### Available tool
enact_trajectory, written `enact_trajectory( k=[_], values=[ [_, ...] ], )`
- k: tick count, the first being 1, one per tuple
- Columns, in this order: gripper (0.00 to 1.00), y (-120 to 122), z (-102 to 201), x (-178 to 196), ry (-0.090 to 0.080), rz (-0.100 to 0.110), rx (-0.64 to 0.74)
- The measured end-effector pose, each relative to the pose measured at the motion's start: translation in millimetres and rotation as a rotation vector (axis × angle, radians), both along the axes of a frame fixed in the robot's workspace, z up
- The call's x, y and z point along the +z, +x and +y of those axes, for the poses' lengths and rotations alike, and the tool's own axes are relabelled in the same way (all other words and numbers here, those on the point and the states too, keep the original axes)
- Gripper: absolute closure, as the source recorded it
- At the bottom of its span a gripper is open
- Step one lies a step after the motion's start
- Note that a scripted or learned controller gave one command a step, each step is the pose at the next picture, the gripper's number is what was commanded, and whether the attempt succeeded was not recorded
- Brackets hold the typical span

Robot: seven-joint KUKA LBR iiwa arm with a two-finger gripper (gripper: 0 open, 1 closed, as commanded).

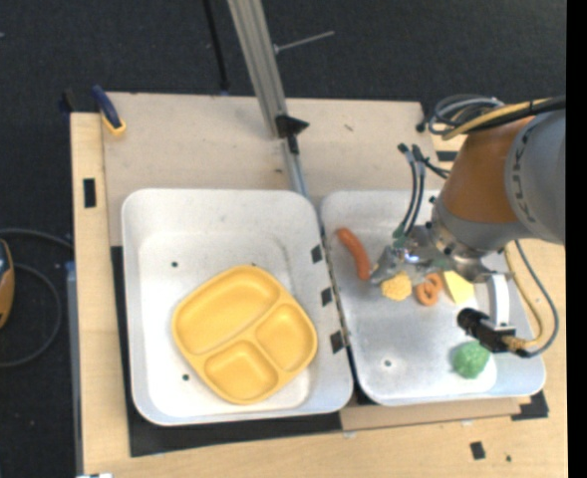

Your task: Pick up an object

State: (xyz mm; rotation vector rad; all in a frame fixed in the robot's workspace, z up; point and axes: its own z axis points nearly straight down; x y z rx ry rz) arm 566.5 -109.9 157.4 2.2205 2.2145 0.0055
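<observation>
gripper (388,267) low in right bin (413,376), between orange sausage (354,252) and yellow chunk (398,288); can't tell finger state, nothing visibly held; yellow divided plate (245,334) in left bin (153,237)

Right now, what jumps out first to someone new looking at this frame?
The big yellow three-compartment plastic plate in the left white bin grabs the eye first. Next is the grey arm with the orange band leaning in from the right, its end effector down in the right white bin among small toy foods: an orange-red sausage, a yellow lump and, nearer the front corner, a green lump.
</observation>
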Motion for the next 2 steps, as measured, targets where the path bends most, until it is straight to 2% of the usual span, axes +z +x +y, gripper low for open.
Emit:
enact_trajectory(
  k=[1,2],
  values=[
    [1.00,3.2,0.2,64.5,-0.001,-0.001,0.006],
    [1.00,5.0,-1.3,108.8,-0.001,-0.001,0.006]
  ],
)
